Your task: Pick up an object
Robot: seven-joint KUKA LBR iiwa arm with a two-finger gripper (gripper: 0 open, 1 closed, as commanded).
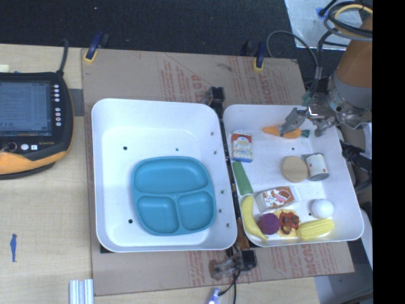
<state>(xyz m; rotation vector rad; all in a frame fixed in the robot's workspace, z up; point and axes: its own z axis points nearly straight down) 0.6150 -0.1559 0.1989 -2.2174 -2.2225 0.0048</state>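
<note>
Hand (296,126) sits low over the far end of the right bin (352,189), near its far rim, arm (354,68) coming in from the right. Fingers look spread, straddling the right end of the carrot (277,131); cannot tell if they touch it, and it lies flat on the bin floor. Open floor left of the hand, between carrot and the small carton (242,146). Bin's far wall is just beyond the hand, little room there.

Nearer the camera from the hand: tan disc (294,169) and a small can (316,166) on its side, just beside each other. Farther toward the near rim it is crowded: snack pack (276,198), white ball (321,208), corn (315,228), purple fruit (268,223), something red (290,220) I can't make out, banana (250,219) along the left wall, cucumber (241,177) above it. Near-end items touch or overlap.

Left bin (114,125), well left of the hand, holds a blue divided plate (172,194), with bare floor around it.

Both bins rest on brown cardboard (164,75) clamped to a wooden tabletop (38,233). Teach pendant (31,122) at far left. Dark floor (158,8) beyond.
</note>
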